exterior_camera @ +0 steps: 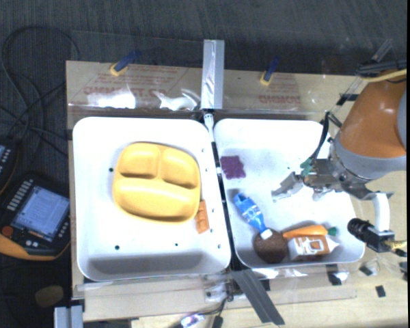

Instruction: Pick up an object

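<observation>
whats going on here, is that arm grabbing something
Not at this moment. The arm's hand hangs over the right bin, above bare floor, with nothing between its fingers. Near it in that bin lie a purple block, a blue bottle, a brown ball and an orange-and-white carton. The left bin holds a yellow tray with a small orange piece beside it.

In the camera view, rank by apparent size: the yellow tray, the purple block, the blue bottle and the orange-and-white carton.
1. yellow tray
2. orange-and-white carton
3. blue bottle and purple block look about alike, so I would not rank them against each other.
</observation>
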Motion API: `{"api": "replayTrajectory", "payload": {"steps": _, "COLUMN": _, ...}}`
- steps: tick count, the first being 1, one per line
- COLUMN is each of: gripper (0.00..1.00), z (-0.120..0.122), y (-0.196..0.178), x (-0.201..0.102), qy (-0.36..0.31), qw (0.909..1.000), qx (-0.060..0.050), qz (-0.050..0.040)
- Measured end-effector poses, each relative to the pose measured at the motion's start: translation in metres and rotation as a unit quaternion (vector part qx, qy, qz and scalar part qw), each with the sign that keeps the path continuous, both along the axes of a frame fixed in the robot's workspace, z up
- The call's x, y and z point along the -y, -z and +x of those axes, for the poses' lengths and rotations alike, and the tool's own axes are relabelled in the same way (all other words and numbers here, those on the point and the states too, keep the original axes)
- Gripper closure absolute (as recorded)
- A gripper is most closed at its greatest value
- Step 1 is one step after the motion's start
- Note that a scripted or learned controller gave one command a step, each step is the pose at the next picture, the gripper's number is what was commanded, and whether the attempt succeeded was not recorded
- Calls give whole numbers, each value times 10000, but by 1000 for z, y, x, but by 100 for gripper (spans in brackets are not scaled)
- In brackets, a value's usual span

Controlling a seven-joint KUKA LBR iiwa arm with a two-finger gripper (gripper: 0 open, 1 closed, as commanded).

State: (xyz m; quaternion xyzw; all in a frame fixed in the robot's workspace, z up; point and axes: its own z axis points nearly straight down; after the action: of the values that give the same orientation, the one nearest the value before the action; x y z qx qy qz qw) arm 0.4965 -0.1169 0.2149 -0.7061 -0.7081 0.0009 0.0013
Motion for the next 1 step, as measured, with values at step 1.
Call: {"api": "replayTrajectory", "payload": {"steps": 1, "gripper": 0, "z": 45, "y": 37, "x": -22, "qy": 534, "qw": 9986, "qx": -4, "qz": 1}}
